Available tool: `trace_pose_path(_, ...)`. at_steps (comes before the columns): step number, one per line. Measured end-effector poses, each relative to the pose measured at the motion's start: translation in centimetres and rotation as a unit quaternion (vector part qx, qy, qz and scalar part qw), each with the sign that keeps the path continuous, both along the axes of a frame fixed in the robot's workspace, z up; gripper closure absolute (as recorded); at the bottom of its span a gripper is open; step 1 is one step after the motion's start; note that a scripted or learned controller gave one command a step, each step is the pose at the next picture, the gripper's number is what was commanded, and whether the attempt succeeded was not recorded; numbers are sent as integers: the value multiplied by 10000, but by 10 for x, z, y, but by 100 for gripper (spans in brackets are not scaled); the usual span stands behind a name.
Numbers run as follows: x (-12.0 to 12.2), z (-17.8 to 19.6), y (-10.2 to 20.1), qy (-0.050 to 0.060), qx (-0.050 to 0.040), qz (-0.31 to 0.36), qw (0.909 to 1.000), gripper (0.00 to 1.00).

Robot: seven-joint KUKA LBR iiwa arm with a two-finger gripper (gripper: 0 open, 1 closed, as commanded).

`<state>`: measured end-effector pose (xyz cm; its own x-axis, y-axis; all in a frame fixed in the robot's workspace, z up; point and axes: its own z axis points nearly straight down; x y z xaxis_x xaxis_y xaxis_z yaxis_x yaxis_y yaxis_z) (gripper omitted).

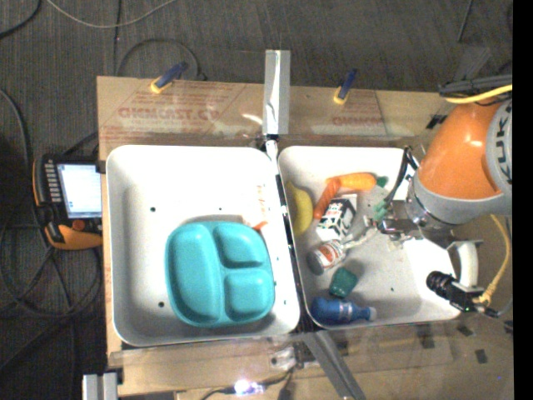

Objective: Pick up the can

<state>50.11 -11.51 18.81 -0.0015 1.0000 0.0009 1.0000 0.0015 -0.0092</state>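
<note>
We are looking at a robotics lab: a grey and orange robot arm [462, 161] over two white bins [125, 223] on a clamped board [208, 111], a handheld control screen [71, 192], and loose cables [75, 7] on carpet.

We count two white bins: the left bin [125, 248] and the right bin [391, 286]. In the left one we see one teal tray [221, 273] with three compartments. In the right we count one banana [301, 209], one carrot [350, 182], one carton [335, 217], one can [327, 255], one teal cup [342, 282] and one blue bottle [340, 310]. Two clamps, one [169, 76] and another [345, 85], sit on the board behind.
</note>
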Motion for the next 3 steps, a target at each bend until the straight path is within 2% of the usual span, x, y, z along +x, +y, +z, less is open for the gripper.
trace_pose_path(1, -7, -79, 11, 7, -6, -1971, 9804, 0)
trace_pose_path(2, -18, -51, -52, -4, -11, -1176, 9931, 0)
trace_pose_path(3, 35, -100, -5, -74, -23, -714, 9974, 0)
